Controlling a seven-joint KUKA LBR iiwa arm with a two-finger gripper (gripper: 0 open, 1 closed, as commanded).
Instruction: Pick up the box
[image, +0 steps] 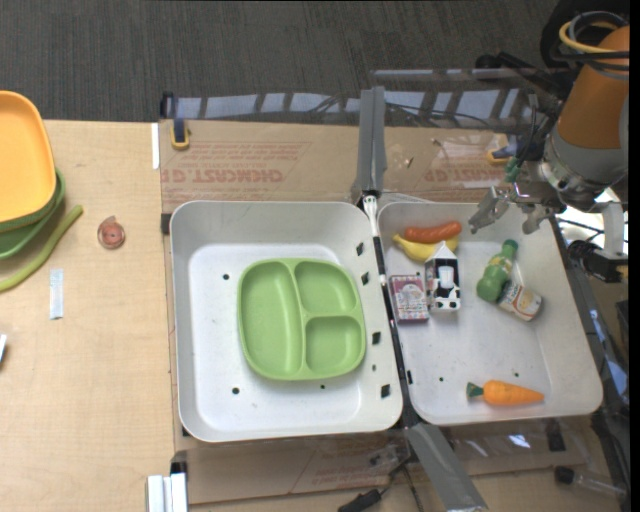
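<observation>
Camera view: two bins (190, 330), one box (409, 298), one carrot (506, 394), gripper (515, 208) of unclear state.

Two shallow white bins side by side on the tabletop (100, 400). Left bin (200, 400) holds a green three-compartment plastic plate (300, 318). Right bin (560, 390): small pink box (409, 298) at its left edge, cow-print carton (445, 284) just beside it, green bottle (497, 275) further right, orange carrot toy (507, 394) at front. Hand (515, 205) over the bin's back right corner.

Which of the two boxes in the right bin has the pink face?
The flat box at the bin's left wall; the black-and-white carton beside it stands taller, nearer the banana.
</observation>
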